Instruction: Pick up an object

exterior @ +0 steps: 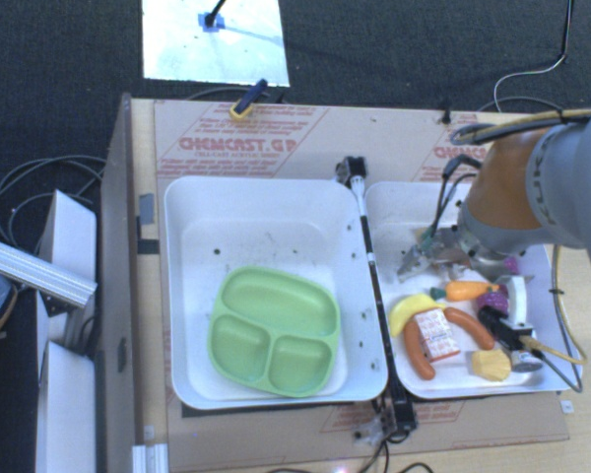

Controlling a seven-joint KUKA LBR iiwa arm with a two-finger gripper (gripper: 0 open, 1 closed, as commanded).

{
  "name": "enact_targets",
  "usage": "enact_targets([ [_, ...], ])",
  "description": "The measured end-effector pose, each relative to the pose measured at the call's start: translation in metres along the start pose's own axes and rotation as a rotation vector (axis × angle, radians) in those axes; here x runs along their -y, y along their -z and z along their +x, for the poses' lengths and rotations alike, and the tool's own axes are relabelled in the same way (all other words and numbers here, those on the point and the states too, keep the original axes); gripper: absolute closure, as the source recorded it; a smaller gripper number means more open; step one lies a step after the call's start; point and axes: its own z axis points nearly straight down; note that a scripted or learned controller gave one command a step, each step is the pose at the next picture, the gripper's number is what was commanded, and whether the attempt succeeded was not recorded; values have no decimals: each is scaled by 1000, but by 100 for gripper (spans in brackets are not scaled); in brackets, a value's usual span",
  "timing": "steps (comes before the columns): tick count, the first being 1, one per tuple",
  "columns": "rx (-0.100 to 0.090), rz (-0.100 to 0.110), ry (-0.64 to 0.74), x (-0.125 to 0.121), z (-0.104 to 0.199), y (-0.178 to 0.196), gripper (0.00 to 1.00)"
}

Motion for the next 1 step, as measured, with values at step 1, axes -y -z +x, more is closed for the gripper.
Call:
enact_targets([
  [1,-14,3,7,22,-98,-10,0],
])
